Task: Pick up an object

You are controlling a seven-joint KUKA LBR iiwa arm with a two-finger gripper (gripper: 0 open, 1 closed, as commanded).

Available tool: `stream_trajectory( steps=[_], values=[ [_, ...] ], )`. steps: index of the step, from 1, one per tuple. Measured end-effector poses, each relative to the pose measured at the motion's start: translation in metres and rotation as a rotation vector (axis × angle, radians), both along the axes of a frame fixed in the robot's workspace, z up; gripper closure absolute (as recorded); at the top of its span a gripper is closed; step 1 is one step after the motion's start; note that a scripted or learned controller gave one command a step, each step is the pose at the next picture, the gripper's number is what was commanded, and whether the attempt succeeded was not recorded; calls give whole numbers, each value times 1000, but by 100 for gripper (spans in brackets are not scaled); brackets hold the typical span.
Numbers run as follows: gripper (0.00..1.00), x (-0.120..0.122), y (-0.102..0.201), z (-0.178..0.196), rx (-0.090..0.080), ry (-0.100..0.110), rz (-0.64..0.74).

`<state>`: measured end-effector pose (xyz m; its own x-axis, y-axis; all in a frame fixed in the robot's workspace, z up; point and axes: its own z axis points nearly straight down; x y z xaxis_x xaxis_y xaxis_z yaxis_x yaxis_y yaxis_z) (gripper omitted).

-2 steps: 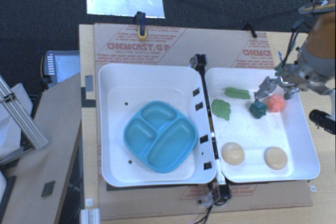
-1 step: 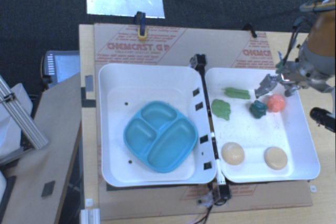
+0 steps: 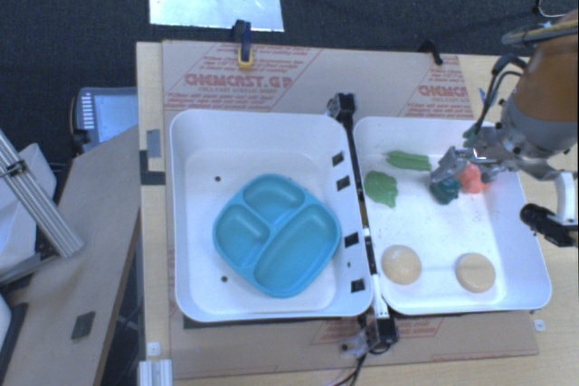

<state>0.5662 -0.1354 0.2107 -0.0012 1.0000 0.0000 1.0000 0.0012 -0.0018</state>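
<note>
Gripper hovers low over a teal object; grip unclear. Next, a closing pinch and lift.

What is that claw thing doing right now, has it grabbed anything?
Tool: low in the right bin, beside a teal object and a red object; open or closed cannot be told.
</note>
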Motion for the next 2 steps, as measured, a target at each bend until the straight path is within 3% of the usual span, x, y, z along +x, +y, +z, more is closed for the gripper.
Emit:
stream_trajectory(
  steps=[2],
  values=[
    [0, 8, -3, -123, 1, 2, 0]
  ],
)
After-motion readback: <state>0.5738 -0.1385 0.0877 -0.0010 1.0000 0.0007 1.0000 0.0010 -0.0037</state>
